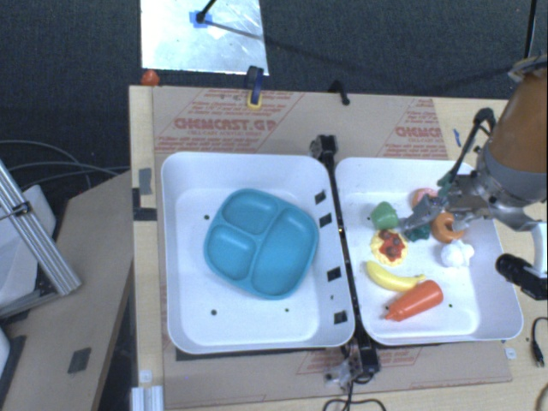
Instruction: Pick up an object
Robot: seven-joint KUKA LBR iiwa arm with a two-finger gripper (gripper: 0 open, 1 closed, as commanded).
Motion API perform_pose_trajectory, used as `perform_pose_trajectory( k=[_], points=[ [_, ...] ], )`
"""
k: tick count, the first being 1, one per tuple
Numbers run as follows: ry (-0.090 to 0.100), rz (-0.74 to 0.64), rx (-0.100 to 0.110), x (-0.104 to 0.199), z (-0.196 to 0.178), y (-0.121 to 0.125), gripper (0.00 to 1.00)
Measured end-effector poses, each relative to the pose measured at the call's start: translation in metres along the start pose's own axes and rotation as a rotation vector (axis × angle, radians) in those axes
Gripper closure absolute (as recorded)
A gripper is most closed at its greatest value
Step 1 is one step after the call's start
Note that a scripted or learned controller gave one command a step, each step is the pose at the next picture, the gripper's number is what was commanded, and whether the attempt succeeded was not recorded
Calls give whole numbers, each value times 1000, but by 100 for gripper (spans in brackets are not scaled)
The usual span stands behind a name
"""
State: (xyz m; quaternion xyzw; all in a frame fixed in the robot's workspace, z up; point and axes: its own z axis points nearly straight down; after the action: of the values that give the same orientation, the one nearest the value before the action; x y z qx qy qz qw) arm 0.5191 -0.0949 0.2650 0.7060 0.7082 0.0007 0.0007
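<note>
At the front of the right bin [492, 319] lies an orange carrot [414, 300], close to the front wall. Just behind it is a yellow banana [390, 276], lying almost flat with one end pointing at the carrot. A bit farther back sits a small yellow toy with a red top [389, 246], and next to it, more to the right, is a little white lumpy thing [455, 253]. Behind those come a green toy [384, 215], an orange ring like a donut [444, 227], and a pink thing [422, 198] that is partly hidden. The gripper [417, 226] has its tip low in this crowd, between the green toy and the orange ring, with something small and dark teal right at its tip. How far apart its two fingers are is too hard to see here, and nothing can be seen held between them. The grey arm [505, 174] goes off to the right, with its orange part above. The left bin [184, 229] holds a blue plate with sections [261, 242], sitting flat in the middle. Far at the back, past both bins, a shiny sheet [205, 24] lies flat.
</note>
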Motion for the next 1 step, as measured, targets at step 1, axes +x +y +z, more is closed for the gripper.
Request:
perform_pose_trajectory(
  k=[1],
  points=[
    [0, 0, 0, 0, 0, 0, 0]
  ],
)
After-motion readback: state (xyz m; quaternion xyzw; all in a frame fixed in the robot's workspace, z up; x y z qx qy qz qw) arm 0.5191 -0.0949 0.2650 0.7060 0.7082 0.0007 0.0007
